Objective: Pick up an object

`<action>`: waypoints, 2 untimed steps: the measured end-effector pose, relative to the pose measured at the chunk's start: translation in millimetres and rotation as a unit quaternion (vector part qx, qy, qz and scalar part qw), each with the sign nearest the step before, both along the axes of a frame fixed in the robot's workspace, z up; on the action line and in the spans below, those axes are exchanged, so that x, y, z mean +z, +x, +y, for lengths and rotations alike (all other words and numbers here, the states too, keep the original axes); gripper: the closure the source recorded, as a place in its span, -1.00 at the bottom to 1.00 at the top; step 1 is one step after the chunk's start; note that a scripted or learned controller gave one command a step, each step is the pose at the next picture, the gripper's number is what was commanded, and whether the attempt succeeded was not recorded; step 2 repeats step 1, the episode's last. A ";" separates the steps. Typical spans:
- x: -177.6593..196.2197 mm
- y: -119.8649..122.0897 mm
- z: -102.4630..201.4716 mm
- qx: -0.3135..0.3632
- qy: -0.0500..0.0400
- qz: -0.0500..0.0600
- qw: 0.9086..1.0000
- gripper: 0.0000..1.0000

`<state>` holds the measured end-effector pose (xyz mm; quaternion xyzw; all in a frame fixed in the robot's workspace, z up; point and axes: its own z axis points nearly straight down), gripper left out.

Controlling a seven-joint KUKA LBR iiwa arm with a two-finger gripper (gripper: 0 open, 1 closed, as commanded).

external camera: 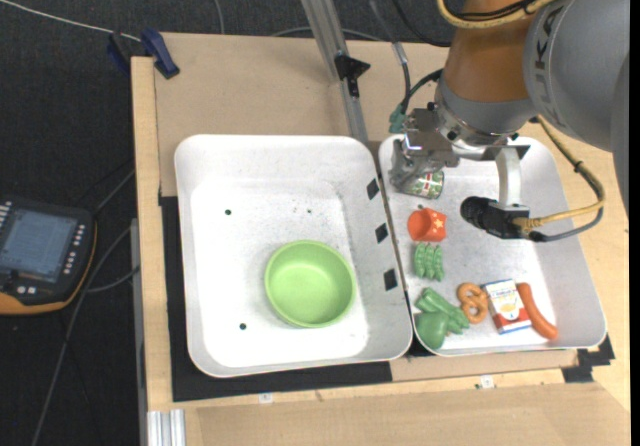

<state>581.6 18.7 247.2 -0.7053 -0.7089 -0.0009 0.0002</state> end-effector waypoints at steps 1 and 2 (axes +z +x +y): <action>-15.6 8.5 51.0 -0.001 0.000 0.001 1.000 1.00; -15.6 8.5 51.0 -0.001 0.000 0.001 1.000 1.00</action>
